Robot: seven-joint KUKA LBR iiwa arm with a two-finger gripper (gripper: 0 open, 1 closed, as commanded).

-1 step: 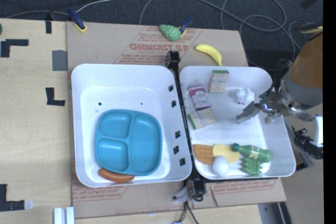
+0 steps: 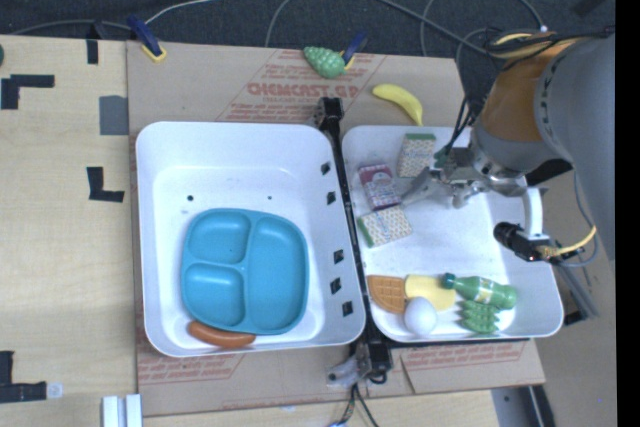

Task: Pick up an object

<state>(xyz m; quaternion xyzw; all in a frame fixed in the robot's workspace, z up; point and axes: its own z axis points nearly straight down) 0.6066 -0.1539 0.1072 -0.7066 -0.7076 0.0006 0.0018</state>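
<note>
The right bin (image 2: 540, 305) holds several small items. A maroon-and-white packet (image 2: 376, 183) lies at its upper left, a green checkered packet (image 2: 386, 226) just below it, and a speckled packet (image 2: 416, 154) near the top wall. Along the front wall lie a waffle piece (image 2: 386, 291), a white egg (image 2: 421, 317), a yellow piece (image 2: 428, 287), a green bottle (image 2: 482, 291) and a green toy (image 2: 480, 318). My gripper (image 2: 410, 192) reaches in from the right, low over the upper part of this bin, between the speckled packet and the checkered packet. Nothing shows held in it.
The left bin (image 2: 160, 155) holds a blue divided plate (image 2: 244, 271) and an orange sausage (image 2: 220, 335) at its front wall. A toy banana (image 2: 398, 101) and a green toy (image 2: 324, 61) lie on the cardboard behind the bins. Cables loop over the back.
</note>
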